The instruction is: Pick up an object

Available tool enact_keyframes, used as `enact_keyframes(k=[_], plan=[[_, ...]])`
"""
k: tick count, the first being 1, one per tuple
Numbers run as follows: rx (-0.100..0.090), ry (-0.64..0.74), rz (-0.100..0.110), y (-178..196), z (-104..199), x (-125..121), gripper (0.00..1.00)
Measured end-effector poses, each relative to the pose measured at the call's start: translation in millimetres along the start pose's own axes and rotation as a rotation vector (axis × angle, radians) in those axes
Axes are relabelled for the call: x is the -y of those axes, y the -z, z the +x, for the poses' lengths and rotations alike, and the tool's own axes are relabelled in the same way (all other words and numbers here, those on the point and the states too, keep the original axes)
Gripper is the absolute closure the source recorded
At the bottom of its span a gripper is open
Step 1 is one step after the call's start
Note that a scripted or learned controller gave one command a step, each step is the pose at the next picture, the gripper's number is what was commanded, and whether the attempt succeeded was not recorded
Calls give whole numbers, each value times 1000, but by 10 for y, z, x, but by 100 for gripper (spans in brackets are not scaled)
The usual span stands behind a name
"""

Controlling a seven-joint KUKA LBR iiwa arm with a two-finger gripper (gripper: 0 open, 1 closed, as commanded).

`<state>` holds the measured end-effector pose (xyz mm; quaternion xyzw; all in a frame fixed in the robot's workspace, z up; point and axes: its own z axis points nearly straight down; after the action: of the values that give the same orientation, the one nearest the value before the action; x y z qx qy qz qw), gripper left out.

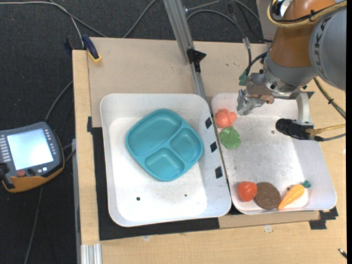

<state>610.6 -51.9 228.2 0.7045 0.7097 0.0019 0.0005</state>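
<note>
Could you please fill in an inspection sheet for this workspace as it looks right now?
Surface: wooden bench bearing two white bins, left bin and right bin.
Job's things: right bin holds orange ball, green toy, tomato, brown disc, carrot.
Clutter: teal divided plate in left bin.
Grippers: hand above right bin's far corner, near orange ball; grip unclear.
Cables: several on the dark floor.
Surroundings: control pendant at left.
</note>
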Motion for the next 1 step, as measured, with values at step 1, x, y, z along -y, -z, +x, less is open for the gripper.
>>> enact_keyframes(k=[1], plan=[[1,-1,2,-107,549,-181,100]])
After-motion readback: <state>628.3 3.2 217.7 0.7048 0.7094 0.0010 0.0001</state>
